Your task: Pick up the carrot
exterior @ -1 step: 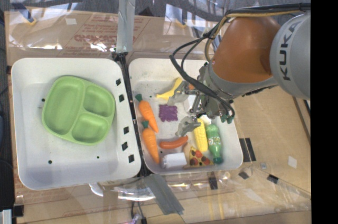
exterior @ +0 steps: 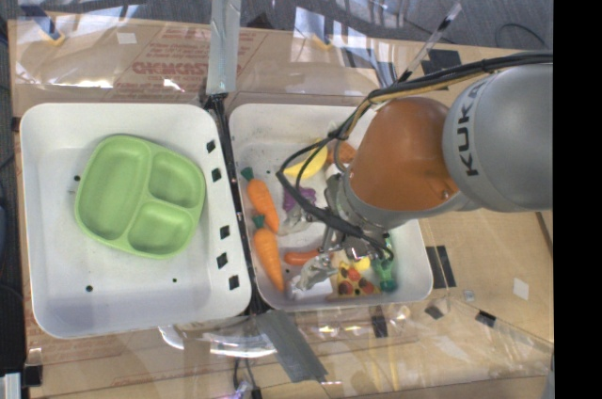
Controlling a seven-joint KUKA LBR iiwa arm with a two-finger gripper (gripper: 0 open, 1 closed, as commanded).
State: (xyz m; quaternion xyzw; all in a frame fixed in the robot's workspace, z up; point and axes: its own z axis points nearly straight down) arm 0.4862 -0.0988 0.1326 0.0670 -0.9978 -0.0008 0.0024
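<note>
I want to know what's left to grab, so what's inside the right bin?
In the right bin: two carrots, a yellow piece and small colourful toys. The arm covers the rest.

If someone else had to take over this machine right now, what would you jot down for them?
Gripper: down inside the right bin, near its front among small toys; I cannot tell whether its fingers are open or shut.

Carrots: two orange carrots lie along the right bin's left wall, one above the other, both to the left of the gripper.

Other things: a green divided plate sits in the left bin.

Done: nothing yet; no carrot is lifted.

Left: get the gripper onto a carrot, close on it and raise it.
</note>
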